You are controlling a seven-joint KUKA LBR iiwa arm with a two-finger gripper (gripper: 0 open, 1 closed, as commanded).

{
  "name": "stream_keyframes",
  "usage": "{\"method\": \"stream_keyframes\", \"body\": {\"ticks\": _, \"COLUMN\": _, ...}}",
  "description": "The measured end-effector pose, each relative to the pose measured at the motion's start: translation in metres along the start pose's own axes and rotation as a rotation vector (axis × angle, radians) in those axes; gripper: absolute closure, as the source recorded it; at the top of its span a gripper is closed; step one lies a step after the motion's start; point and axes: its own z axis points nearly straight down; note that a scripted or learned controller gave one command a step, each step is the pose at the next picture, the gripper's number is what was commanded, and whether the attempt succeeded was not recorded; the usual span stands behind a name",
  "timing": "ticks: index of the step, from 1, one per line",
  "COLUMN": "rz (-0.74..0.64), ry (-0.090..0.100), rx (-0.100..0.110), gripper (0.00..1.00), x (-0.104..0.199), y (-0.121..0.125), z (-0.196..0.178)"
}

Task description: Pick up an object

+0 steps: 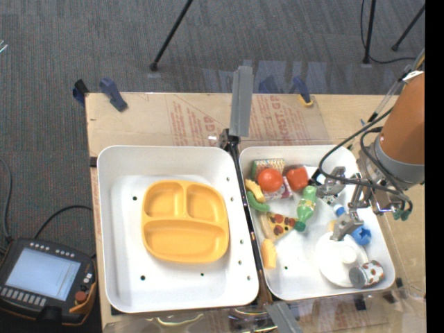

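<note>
Mug lies nearest us, right bin front corner, beside white plate. Fingers hover over blue toy, apart, nothing between them. We judge approach step; next: descend, close on toy.

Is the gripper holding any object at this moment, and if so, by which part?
Nothing is held. The gripper hangs above the right white bin, near a blue plastic toy, with no object between its fingers.
</note>
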Motion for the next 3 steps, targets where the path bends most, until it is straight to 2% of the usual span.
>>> {"method": "stream_keyframes", "body": {"ticks": 1, "rz": 0.064, "ry": 0.017, "rx": -0.004, "gripper": 0.00, "x": -0.030, "y": -0.021, "z": 0.162}}
{"method": "stream_keyframes", "body": {"ticks": 2, "rz": 0.039, "ry": -0.001, "rx": -0.001, "gripper": 0.00, "x": -0.058, "y": 0.017, "z": 0.163}}
{"method": "stream_keyframes", "body": {"ticks": 3, "rz": -0.139, "ry": -0.003, "rx": 0.000, "gripper": 0.00, "x": -0.123, "y": 0.020, "z": 0.162}}
